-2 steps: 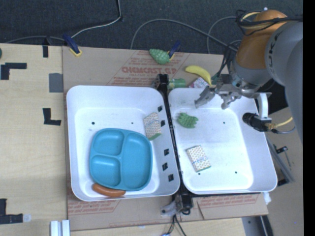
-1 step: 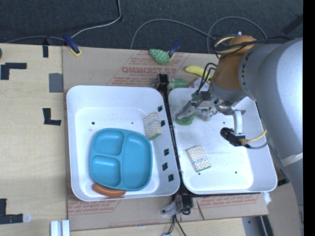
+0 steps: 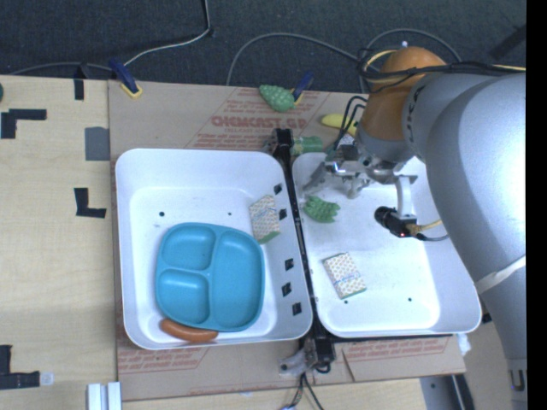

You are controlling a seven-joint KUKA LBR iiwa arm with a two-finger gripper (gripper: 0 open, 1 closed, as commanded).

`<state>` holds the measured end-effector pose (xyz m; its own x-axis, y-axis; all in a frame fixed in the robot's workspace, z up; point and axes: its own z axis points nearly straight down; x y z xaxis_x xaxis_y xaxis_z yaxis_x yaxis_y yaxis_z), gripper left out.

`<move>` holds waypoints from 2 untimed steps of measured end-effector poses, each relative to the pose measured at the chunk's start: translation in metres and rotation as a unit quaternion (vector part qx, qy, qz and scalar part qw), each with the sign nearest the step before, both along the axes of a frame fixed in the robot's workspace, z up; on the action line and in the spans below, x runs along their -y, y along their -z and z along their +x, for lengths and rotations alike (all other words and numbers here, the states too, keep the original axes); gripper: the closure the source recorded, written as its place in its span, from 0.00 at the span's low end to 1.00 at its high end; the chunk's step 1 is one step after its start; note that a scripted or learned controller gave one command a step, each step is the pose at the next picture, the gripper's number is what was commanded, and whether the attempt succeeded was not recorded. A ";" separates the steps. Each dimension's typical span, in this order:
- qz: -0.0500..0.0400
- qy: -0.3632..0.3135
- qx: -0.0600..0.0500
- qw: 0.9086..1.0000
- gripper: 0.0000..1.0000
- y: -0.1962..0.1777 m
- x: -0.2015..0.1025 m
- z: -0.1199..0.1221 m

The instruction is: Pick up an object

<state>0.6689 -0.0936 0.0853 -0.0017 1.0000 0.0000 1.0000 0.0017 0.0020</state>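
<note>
My gripper [image 3: 335, 176] hangs low over the back left corner of the right bin [image 3: 427, 314], close to the divider between the bins. Just in front of it, a small green leafy object [image 3: 321, 209] lies on the bin floor, apart from the gripper as far as I can see. Nearer the front of the same bin lies a patterned beige block [image 3: 344, 274]. In the left bin [image 3: 141, 178] a similar patterned block [image 3: 266, 218] leans by the divider. A blue divided plate [image 3: 210, 276] fills the middle, with an orange sausage-shaped item [image 3: 188, 331] at its front edge.
Behind the bins on the cardboard sit a green object [image 3: 275, 96] and a yellow one [image 3: 333, 120]. Black clips [image 3: 289, 265] line the divider. The big grey arm body [image 3: 479, 169] covers the right bin's far right side.
</note>
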 end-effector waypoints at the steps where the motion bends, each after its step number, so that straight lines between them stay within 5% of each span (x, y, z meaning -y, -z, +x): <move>1: -0.001 0.000 0.000 1.000 0.00 0.000 0.001 -0.019; 2: -0.001 0.000 0.001 1.000 0.00 -0.001 0.007 -0.044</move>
<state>0.6249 -0.1007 0.0862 -0.0017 1.0000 -0.0018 1.0000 0.0017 0.0035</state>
